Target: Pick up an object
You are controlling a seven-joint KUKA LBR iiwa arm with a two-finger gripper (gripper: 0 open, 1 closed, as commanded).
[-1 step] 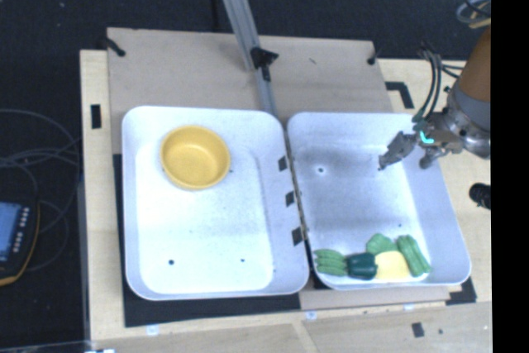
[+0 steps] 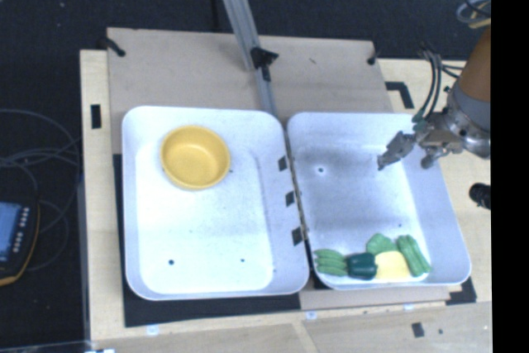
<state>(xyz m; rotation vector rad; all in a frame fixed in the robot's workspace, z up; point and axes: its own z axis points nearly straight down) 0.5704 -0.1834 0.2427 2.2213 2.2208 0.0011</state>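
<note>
You have two white bins side by side on the bench: the left bin (image 2: 140,202) fills the middle left of the frame, the right bin (image 2: 347,194) the middle right, and they meet along a seam at centre. In the left bin a yellow bowl (image 2: 195,157) sits upright in the upper left part, well apart from everything else. In the right bin the objects are crowded along the bottom edge: a light green piece (image 2: 330,261) at the left, a dark green piece (image 2: 361,265) just beside it, a yellow block (image 2: 392,264) next, another green piece (image 2: 379,243) above those, and a green ridged piece (image 2: 413,255) tilted at the right end. You cannot tell exactly which of them touch. The arm (image 2: 473,87) comes in at the right edge of the frame, and its gripper (image 2: 407,153) hangs over the upper right part of the right bin, well apart from the pile. Its two fingers stand spread with nothing between them. A grey rail (image 2: 235,0) slants down from the top of the frame toward the seam
</note>
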